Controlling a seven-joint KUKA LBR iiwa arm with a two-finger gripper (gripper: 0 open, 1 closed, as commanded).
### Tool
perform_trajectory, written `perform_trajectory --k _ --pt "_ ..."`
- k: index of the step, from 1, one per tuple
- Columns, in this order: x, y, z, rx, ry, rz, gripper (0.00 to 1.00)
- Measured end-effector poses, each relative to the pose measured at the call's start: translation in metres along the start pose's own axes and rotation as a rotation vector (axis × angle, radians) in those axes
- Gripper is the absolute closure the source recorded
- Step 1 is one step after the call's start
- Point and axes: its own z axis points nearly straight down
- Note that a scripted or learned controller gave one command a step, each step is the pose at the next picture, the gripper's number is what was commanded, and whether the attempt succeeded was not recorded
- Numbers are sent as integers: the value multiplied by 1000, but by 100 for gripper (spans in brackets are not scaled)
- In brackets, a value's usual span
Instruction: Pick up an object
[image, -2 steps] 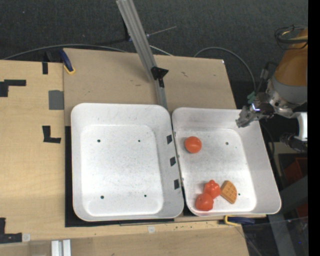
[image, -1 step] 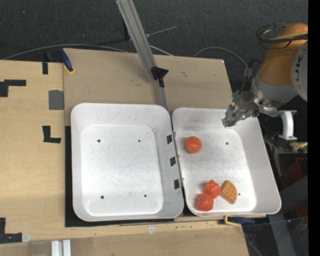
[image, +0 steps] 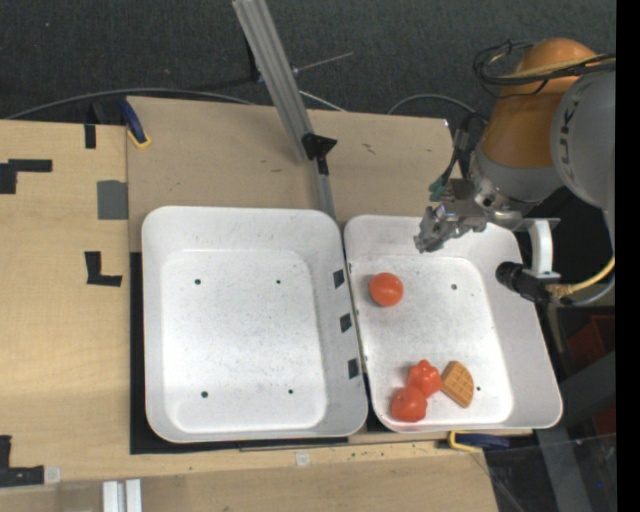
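In the right bin (image: 520, 370) lie a round orange-red ball-like fruit (image: 386, 290) near the left wall, and at the front a red pepper-like piece (image: 424, 377), a red round piece (image: 407, 404) and a tan waffle-like biscuit (image: 458, 383). My gripper (image: 432, 236) hangs over the bin's back edge, up and to the right of the orange-red fruit, with nothing seen between its fingers.
The left bin (image: 170, 300) stands beside the right one, with a seam between them. A slanted grey metal pole (image: 285, 90) crosses the bench behind the bins. Tan bench board with black tape marks lies to the left.
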Motion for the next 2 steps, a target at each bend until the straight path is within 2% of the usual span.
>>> perform_trajectory --k 1,2 --pt "51 -6 -7 1 0 0 100" --pt "100 -7 6 2 -1 1 100"
